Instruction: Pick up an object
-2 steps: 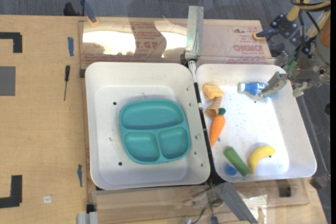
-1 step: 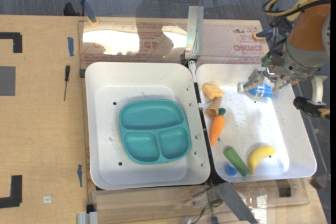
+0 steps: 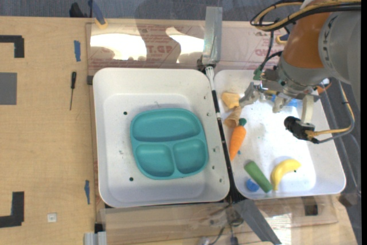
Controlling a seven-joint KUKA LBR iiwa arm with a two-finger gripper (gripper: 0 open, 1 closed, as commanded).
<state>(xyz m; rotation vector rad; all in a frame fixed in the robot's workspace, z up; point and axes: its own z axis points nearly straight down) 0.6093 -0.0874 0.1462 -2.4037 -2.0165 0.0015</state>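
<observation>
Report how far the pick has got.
Done: the arm has reached over the right bin, with its pincer hanging above the bin's far end. In hand: nothing visible; no object shows between its fingers. Left: the whole grasp and lift. The carrot, banana and green piece lie on the bin floor, and the teal tray sits in the left bin.

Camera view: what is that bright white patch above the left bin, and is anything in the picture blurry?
In the camera view, the bright patch is glare off the clear panel behind the left bin. The teal tray and the carrot look sharp, each with only a soft shadow. The gripper is slightly smeared, so its details are hard to read.
</observation>
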